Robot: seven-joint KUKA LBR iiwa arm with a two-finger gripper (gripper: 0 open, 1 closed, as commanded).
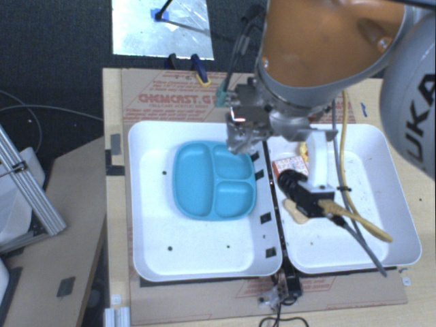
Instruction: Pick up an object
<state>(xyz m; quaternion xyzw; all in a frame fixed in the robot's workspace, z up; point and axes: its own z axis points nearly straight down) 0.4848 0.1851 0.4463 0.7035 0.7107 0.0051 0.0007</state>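
A blue plate (212,180) lay flat in the left bin (197,251), set toward that bin's far right part, close to the wall it shares with the right bin (385,182). The plate was a rounded, nearly square dish with three compartments. Its outline gave no clear long axis. Its one large compartment sat on the plate's left side, with its length running from the far edge to the near edge. The two smaller compartments were stacked along the right side, so the divided end pointed toward the right bin.

The arm (327,33) reached in from the right, with its orange band high in the view. The jaws hung over the plate's far right corner, at or just above its rim. The view was too blurred there to tell whether they stood wide or narrow, or whether they touched the plate.

In the right bin, a red and white packet (286,163) lay near the shared wall, and a thin grey rod (368,252) slanted toward the near right corner. Both bins rested on a cardboard sheet (170,94) with red lettering, spread over the tabletop (71,203).
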